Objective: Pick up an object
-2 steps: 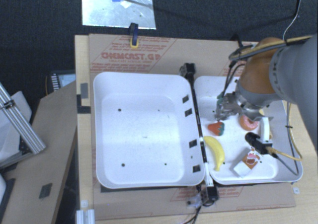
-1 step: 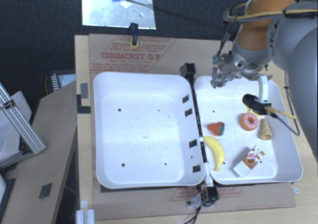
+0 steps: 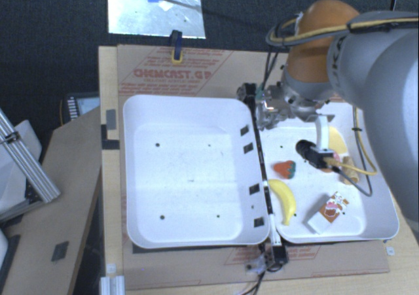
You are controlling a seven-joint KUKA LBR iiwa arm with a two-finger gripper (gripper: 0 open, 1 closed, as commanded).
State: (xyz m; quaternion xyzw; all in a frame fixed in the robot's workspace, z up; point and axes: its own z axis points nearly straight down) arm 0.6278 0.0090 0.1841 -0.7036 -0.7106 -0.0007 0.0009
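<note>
Gripper: you will find the gripper (image 3: pixel 264 112) at about 11 o'clock in the right bin (image 3: pixel 370 218), low over that bin's upper corner and just beside the seam where the two bins meet. Whether it is released or clenched you cannot tell from this angle, and you can see nothing grasped in it.
Arm: the grey arm (image 3: pixel 376 71) comes in from 3 o'clock, with its orange band (image 3: pixel 322 29) above the wrist.
Strawberry: a red toy strawberry (image 3: pixel 285 169) with a green top lies at 9 o'clock in the right bin, apart from the gripper.
Banana: a yellow banana (image 3: pixel 283 201) lies at 7 o'clock in the same bin, just below the strawberry and close to the seam.
Carton: a small white carton (image 3: pixel 330 211) with a red print lies at 5 o'clock, well apart from the gripper.
Yellow piece: a pale yellow thing (image 3: pixel 338 140) sits at 3 o'clock, partly hidden, so you cannot name it.
Left bin: the left bin (image 3: pixel 190 176) lies at 9 o'clock from the right one, touching it.
Underlay: both bins rest on a cardboard sheet (image 3: pixel 196 71) with red lettering.
</note>
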